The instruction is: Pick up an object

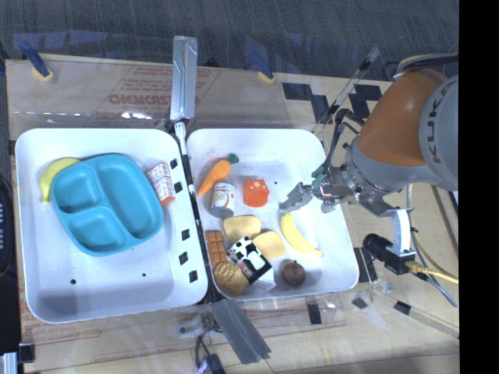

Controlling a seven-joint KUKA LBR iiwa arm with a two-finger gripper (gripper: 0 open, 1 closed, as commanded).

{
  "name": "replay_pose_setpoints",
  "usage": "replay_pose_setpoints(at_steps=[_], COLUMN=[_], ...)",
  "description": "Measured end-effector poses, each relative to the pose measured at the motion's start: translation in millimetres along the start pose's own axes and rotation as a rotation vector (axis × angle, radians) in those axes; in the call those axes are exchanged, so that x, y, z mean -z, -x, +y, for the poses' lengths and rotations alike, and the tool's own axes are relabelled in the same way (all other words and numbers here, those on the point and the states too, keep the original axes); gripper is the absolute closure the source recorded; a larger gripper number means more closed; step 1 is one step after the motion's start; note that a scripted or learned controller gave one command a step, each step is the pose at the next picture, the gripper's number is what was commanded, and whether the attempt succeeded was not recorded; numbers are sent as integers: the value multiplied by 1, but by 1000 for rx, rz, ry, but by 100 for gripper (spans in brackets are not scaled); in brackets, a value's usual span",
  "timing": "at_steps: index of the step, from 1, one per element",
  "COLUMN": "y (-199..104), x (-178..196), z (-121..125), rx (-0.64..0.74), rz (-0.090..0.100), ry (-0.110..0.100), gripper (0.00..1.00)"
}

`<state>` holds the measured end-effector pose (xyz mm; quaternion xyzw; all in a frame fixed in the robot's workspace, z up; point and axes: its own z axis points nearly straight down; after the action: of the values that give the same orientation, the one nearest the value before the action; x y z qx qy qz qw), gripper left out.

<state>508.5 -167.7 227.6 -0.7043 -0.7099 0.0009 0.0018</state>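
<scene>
Left bin (47, 287): a blue tray (105, 201), a yellow piece peeking out behind it, a small box (161, 182).
Right bin (273, 141): carrot (214, 175), can (222, 199), red block (256, 192), cheese-colored pieces, a cow toy (248, 256), bread, a brown ball (293, 273).
Banana (296, 234): yellow and curved, lying flat in the right bin, just under the gripper.
Gripper (295, 199): above the banana, nothing between its fingers; open or closed, I cannot tell.

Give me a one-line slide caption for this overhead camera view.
KUKA arm's gripper poised over the right bin beside a banana; a blue tray fills the left bin.
</scene>
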Motion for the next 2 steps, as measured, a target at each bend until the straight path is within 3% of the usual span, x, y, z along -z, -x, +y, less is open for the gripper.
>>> replay_pose_setpoints(at_steps=[1,2], y=[-35,-50], x=[-74,-125], z=[75,97], rx=[-66,-37], rz=[0,-7], ry=[-6,19], gripper=[0,0])
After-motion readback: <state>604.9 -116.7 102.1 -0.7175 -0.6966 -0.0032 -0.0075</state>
